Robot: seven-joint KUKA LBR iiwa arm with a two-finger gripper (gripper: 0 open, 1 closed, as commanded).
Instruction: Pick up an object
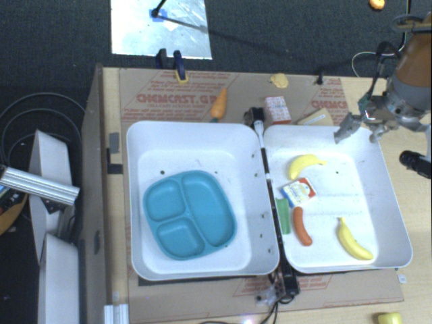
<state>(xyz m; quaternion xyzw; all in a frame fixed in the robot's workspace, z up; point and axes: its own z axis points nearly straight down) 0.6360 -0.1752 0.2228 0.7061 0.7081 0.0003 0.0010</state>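
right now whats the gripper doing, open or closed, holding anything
Gripper: open, fingers spread, holding nothing, above the top right corner of the right bin.

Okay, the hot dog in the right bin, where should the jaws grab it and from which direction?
Probably across the middle of the hot dog, coming straight down. It lies flat, running up and down the view, so the jaws should close across its narrow width. Its left side sits close to a green item by the right bin's inner wall, so room there looks tight. The gripper hovers over the bin's far edge.
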